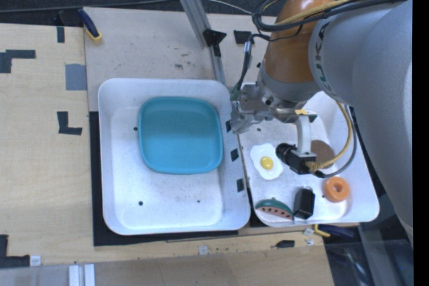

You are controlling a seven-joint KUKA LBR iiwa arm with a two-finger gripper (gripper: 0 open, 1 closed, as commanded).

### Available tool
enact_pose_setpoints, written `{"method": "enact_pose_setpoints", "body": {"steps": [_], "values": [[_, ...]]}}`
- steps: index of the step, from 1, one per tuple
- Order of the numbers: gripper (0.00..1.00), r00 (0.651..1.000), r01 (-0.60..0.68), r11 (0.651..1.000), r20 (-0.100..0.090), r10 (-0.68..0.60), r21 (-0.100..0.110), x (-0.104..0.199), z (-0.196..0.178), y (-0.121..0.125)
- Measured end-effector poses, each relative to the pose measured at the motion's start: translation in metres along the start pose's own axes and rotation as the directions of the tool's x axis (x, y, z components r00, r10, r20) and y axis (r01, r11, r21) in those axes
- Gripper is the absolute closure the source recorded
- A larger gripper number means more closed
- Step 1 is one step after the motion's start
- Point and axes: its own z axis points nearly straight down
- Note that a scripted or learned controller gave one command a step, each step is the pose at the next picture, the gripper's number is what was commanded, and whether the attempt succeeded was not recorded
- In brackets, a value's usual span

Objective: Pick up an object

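I think nothing is lifted yet: the end effector point(251, 114) hangs near the egg point(267, 163), open or closed I cannot tell.

two bins sit side by side on the bench point(40, 164), the left bin point(110, 164) holding a plate point(179, 135) in its far half. in the right bin point(358, 201), a fried egg point(267, 162) lies near the wall shared with the left bin, and a doughnut point(336, 189) lies toward the right side. a watermelon slice point(275, 210) lies at the near edge with a small block point(303, 203) just right of it, between slice and doughnut.
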Motion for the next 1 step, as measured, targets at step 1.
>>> {"method": "enact_pose_setpoints", "body": {"steps": [1], "values": [[1.00,1.000,0.000,1.000,0.000,0.000,0.001,0.0502,-0.0118,0.0136]]}}
